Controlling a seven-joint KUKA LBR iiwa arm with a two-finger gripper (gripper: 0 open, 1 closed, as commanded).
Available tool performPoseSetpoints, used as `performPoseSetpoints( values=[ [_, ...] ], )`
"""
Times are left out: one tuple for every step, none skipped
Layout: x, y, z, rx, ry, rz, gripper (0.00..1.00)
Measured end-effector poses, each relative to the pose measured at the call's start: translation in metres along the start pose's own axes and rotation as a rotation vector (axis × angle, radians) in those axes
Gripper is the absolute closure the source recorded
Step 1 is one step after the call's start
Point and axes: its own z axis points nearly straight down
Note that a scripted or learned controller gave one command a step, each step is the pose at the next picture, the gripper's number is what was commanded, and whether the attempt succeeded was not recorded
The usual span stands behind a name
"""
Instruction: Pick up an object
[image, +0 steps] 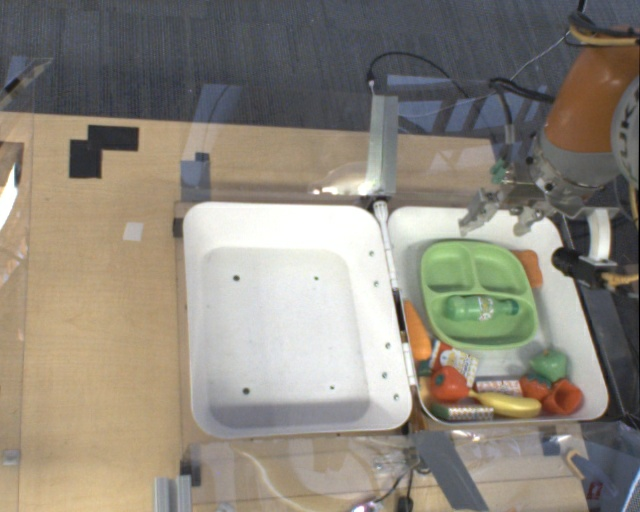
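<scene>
Green tray (478, 297) lies mid right bin (590, 345), a green bottle (470, 308) in its front compartment. Carrot (417, 331) along the bin's left wall. Front edge crowded: tomato (449, 383), banana (508, 404), red pepper (565, 398), perhaps a green one (549, 363). Gripper (505, 216) hangs over the bin's back edge, fingers spread, nothing between them. Left bin (285, 320) beside it.

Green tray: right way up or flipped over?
Right way up: the green tray shows its hollow compartments, and a green bottle lies in one.
</scene>
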Motion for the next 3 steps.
performPoseSetpoints(
  values=[
    [0.016,-0.014,0.117,0.002,0.000,0.058,0.00],
    [0.021,0.034,0.132,0.007,-0.002,0.077,0.00],
    [0.020,-0.043,0.134,-0.019,-0.003,0.110,0.00]
  ],
)
